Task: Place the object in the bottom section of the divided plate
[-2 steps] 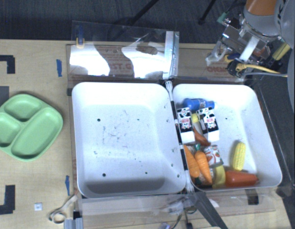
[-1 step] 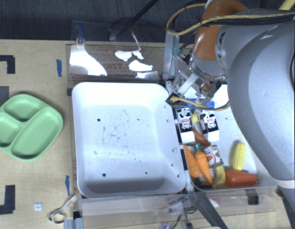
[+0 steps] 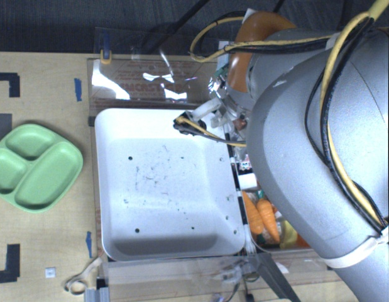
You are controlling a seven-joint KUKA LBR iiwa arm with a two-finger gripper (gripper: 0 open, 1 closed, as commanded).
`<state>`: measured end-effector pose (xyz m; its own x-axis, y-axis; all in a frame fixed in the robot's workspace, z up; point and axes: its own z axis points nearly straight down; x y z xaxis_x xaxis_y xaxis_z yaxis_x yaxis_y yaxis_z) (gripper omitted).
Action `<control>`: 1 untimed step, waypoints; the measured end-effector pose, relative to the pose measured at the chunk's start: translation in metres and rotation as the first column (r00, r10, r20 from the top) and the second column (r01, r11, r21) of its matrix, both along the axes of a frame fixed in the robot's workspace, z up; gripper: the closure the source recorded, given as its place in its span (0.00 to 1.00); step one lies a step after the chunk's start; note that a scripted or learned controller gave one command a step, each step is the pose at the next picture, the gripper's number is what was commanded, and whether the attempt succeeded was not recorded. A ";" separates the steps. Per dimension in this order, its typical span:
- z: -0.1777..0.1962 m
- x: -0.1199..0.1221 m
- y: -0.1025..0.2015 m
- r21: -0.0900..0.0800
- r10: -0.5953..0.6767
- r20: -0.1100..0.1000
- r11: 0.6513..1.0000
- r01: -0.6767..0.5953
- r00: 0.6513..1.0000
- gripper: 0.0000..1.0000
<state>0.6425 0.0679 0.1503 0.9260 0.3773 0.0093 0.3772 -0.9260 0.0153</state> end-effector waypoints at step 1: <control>0.041 0.017 -0.020 0.012 0.047 -0.016 0.999 -0.047 0.999 0.00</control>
<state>0.6594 0.0477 0.1909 0.9075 0.4201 -0.0008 0.4201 -0.9075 -0.0013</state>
